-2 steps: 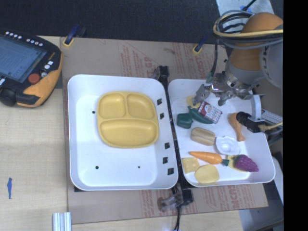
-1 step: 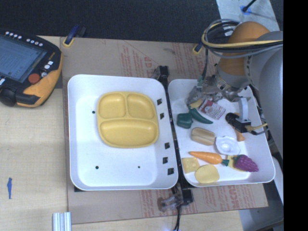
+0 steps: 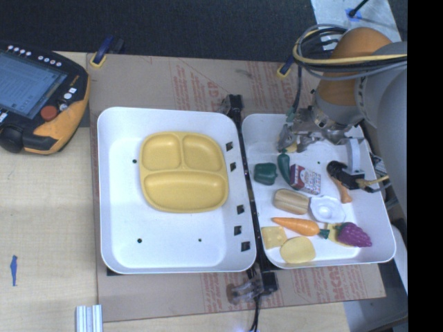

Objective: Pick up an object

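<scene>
Gripper (image 3: 299, 135) hangs over the right bin's (image 3: 387, 251) top edge, whether it holds anything I cannot tell.
Left bin (image 3: 118, 244): one yellow divided plate (image 3: 184, 171). Right bin, toward six o'clock: one carrot (image 3: 295, 225), one purple grape bunch (image 3: 354, 234), one bread roll (image 3: 291, 200).

A handheld control pad (image 3: 38, 99) with a dark screen and an orange-yellow edge lies at the upper left of the frame, on the bench (image 3: 48, 213), well apart from the bins. A sheet of brown cardboard (image 3: 180, 71) with faint red print is spread under both bins. Black clips (image 3: 235, 104) sit at the seam between the bins, at its upper and lower ends. A small blue mark (image 3: 14, 270) shows at the lower left edge. A pale metal piece (image 3: 88, 317) sits at the bottom, left of centre.
</scene>
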Tool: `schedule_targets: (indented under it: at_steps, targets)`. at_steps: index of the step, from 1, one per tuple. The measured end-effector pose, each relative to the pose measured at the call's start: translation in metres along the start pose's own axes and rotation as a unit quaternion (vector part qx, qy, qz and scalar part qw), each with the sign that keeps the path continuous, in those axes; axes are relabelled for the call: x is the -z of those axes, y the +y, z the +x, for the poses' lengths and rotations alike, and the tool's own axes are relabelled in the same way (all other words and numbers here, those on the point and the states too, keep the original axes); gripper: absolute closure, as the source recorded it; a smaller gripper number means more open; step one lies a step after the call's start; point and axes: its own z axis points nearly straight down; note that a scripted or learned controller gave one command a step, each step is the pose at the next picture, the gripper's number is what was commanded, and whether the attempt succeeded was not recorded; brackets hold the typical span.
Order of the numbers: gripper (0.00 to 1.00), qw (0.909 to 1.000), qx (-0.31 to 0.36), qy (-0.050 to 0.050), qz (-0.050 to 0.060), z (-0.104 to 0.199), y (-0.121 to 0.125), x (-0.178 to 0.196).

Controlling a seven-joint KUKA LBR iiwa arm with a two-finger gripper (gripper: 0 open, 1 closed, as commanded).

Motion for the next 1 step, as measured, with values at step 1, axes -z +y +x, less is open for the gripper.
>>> schedule_targets:
  at_steps: [1]
  targets:
    - [1.00,1.0000,-0.001,0.002,-0.005,0.0541,-0.0260,0.0954]
